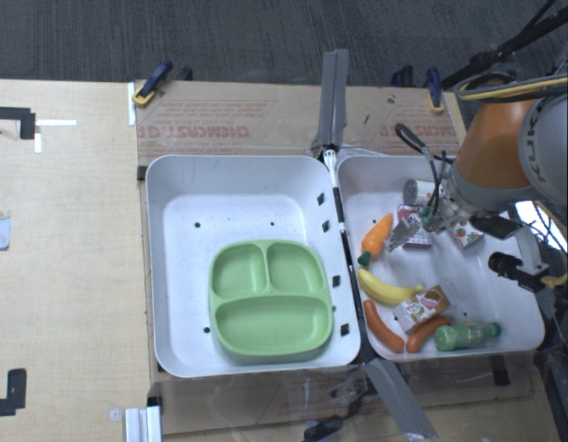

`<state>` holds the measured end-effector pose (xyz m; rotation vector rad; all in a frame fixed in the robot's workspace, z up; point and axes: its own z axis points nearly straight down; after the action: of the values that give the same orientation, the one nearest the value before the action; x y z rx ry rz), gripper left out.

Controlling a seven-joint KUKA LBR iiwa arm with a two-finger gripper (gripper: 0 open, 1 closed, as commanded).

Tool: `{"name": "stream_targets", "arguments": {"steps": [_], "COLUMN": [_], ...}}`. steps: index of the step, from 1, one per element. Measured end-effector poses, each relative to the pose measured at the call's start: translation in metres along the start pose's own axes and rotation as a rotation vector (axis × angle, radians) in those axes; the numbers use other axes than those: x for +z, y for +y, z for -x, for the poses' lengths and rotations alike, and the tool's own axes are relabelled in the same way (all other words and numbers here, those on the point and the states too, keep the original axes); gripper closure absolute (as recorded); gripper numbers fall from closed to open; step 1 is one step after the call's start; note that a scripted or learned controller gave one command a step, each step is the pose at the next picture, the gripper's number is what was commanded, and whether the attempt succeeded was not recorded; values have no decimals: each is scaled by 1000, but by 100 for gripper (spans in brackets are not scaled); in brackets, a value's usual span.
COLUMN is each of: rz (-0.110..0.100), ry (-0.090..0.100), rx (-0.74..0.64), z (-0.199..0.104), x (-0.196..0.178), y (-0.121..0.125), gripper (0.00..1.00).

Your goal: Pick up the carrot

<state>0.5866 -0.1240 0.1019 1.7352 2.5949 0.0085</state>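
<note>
The grey arm [541, 145] is reaching in from the right side, with its orange band [491, 145] showing above the wrist. The wrist is bending down and to the left, over the right bin [523, 339]. The gripper [422, 228] is pointing toward the middle of this bin, low above its floor.

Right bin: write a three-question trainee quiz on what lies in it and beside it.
1. True or false: the carrot lies in the right bin.
2. What sits in the left bin? A) green divided plate B) red cup C) blue bowl
3. Fill in: the yellow fruit just below the carrot is a ____.

Key: 1 true; 2 A; 3 banana.
</note>
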Motion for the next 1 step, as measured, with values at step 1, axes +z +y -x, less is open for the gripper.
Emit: {"name": "stream_targets", "arguments": {"steps": [1], "rz": [-13], "ry": [11], "rx": [-38], "z": [49], "x": [-75], "y": [14], "gripper": [0]}}
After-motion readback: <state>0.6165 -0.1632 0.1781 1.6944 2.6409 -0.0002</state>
